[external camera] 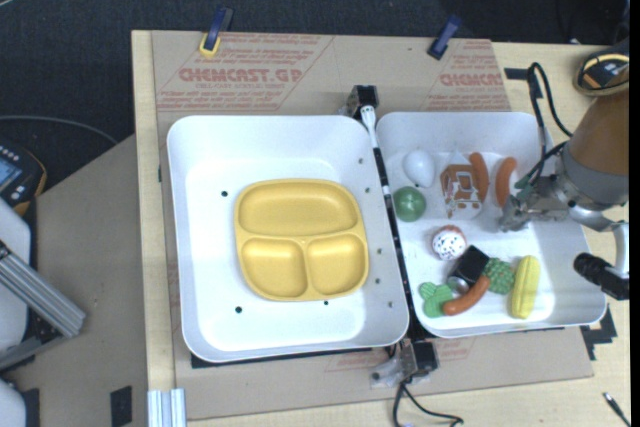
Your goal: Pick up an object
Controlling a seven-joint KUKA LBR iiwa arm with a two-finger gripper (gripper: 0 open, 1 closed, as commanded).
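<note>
Gripper point(517, 212) hovers right of frame, finger state unclear, beside the toy hot dog point(481, 173): light, rigid, slick; grab mid-length.

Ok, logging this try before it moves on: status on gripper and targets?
Gripper low in right bin, beside sausages. Nothing seen held. Corn, green ball, dice lie close by. Yellow tray in left bin.

Yellow divided plate point(300, 240) lies in the left bin point(200, 175); the gripper point(518, 211) hangs over the right bin point(560, 310) (toy foods scattered there)
</note>
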